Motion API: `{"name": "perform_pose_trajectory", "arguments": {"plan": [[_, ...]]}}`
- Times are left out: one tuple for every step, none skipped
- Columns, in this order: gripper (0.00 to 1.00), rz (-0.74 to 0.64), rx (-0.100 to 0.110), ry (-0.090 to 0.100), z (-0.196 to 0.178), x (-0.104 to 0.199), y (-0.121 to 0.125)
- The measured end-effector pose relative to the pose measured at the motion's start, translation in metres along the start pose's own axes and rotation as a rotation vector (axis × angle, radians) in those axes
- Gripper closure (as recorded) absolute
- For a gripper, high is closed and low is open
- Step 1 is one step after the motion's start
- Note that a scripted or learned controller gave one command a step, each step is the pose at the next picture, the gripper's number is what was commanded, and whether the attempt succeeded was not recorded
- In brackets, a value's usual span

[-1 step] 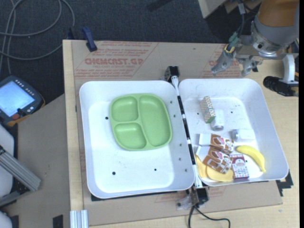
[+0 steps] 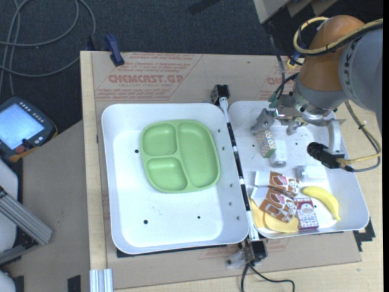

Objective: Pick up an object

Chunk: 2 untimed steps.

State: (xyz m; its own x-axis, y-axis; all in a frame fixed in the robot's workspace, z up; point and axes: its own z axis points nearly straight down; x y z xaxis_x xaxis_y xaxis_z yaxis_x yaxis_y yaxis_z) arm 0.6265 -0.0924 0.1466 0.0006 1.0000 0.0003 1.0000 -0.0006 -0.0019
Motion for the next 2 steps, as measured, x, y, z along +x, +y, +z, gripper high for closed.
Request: {"name": "perform_pose_trajectory", "arguments": {"plan": [[0.00, 0.000, -0.002, -0.001, 0.0626, -0.0114, 0.0329], [0.00, -0.002, -0.004, -0.001, 0.0616, -0.0070, 0.0405]]}}
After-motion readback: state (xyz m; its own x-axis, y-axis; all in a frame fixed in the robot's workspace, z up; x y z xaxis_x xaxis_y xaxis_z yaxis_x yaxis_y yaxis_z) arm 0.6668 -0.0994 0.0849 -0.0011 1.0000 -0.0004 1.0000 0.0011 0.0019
